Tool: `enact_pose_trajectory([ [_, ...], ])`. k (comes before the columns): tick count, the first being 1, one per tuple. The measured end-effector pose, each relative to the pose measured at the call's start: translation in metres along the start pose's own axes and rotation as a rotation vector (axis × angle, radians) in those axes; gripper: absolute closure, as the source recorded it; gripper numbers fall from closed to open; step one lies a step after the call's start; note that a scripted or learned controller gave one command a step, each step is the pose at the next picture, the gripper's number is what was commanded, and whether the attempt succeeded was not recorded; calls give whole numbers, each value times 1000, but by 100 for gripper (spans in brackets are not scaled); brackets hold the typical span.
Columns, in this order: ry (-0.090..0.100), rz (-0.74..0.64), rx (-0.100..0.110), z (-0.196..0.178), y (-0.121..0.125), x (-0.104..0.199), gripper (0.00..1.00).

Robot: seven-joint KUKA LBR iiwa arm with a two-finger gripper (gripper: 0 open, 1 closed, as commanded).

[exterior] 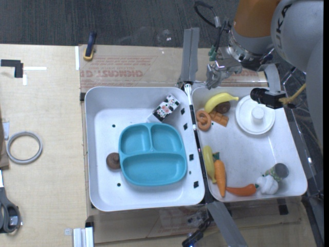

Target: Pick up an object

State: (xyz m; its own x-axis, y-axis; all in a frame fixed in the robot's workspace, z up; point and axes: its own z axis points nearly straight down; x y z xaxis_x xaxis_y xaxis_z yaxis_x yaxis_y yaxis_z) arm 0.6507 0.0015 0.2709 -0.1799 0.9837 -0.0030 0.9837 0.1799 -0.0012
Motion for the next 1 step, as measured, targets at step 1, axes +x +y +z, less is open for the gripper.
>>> enact_pose_trajectory([
  [1,-3,-2,1,-8,0,0,100],
])
